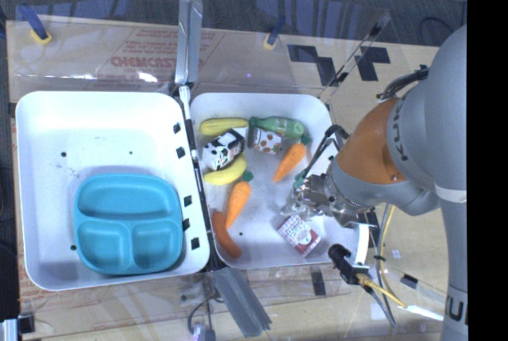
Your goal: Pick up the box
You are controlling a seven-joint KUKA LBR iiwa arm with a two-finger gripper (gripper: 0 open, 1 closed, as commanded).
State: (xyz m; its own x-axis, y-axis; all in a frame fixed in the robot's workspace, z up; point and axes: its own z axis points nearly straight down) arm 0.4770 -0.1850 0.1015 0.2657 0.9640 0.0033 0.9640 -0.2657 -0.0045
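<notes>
Box (299, 233) lies at the near right of the right bin (317, 105), unlifted; gripper (305, 201) hovers just above it, finger state impossible to tell; grasp and lift remain

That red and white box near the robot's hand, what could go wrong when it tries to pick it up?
The box lies tilted against the right bin's near corner, so the wall may block a clean grip. The gripper sits above its edge rather than its middle, so it could slip out. A carrot lies close by and might get bumped.
</notes>
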